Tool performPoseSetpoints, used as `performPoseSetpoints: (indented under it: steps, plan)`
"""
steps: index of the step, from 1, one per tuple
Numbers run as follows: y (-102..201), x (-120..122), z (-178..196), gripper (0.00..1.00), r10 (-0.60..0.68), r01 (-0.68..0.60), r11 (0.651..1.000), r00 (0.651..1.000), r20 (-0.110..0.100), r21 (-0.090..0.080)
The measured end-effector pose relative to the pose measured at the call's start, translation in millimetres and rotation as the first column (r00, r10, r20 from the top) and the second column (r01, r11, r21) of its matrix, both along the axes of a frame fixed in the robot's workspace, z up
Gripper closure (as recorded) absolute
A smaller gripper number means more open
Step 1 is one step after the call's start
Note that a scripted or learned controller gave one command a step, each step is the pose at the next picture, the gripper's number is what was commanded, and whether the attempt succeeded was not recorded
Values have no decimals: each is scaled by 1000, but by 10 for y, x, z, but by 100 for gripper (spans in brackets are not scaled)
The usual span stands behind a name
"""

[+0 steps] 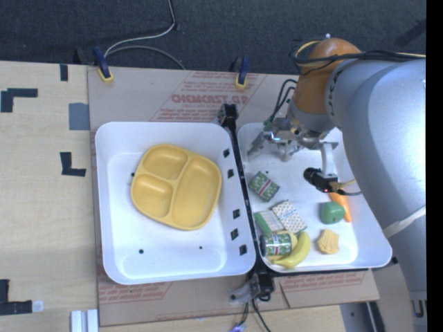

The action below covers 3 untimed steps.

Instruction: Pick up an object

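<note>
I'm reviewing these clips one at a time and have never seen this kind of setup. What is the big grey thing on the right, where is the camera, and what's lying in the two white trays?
The grey shape is a robot arm with an orange band, reaching in from the right. One camera fixed above the bench looks down at a slant. The arm's hand sits over the far end of the right bin; I cannot tell whether it holds anything. The left bin holds a yellow divided plate. The right bin holds small toy groceries: a green packet, a checkered packet, a can, a banana, a green piece beside an orange one, and a yellow lump.
</note>
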State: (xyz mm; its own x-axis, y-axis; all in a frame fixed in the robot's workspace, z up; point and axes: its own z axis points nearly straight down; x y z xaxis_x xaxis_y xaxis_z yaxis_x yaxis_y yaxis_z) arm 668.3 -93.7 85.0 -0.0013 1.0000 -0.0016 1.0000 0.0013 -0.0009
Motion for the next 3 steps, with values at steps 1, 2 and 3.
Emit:
performPoseSetpoints:
  steps: [1, 2, 3]
  plan:
    - [-97, -599, 12, 0, -1, 1, 1000, 1000, 2, 0]
    - [-727, -36, 632, 0, -1, 1, 1000, 1000, 3, -1]
    - [-1308, -480, 49, 0, -1, 1, 1000, 1000, 1, 0]
